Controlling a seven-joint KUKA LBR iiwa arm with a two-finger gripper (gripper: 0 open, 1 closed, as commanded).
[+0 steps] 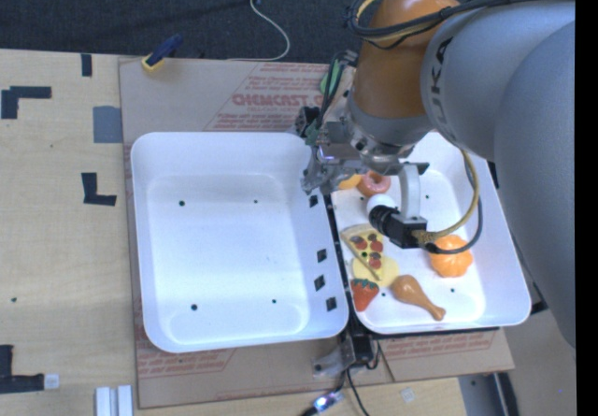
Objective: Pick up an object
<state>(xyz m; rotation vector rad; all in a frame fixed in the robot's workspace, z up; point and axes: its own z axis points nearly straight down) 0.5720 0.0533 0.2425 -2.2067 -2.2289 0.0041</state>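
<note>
1. The gripper (322,171) hangs low over the rim where the two bins meet, at the far end of that shared edge. From here its working end is a dark tangle of metal under the wrist, and I cannot tell how it is set or whether anything is in it.
2. Just above it sits the orange band (402,40) of the grey arm (523,124), which bulks in from the right and covers the far right corner of the right bin (509,307).
3. Taking the right bin as the landmark: a small pink and orange piece (372,184) lies near its far left part, just beside the gripper and partly under the wrist.
4. A pizza slice (369,253) lies along the bin's left wall, about midway down it.
5. A small red strawberry-like piece (364,294) is touching the near tip of the pizza slice, in the bin's near left corner.
6. A drumstick (416,295) lies near the bin's near edge, just right of the red piece.
7. An orange fruit (450,258) sits toward the bin's right side, beyond the drumstick.
8. A black block (397,225) with a yellow cable (475,208) hangs above the bin's middle.
9. The left bin (154,246) adjoins the right bin's left wall.
10. Both rest on a cardboard sheet (215,96).
</note>
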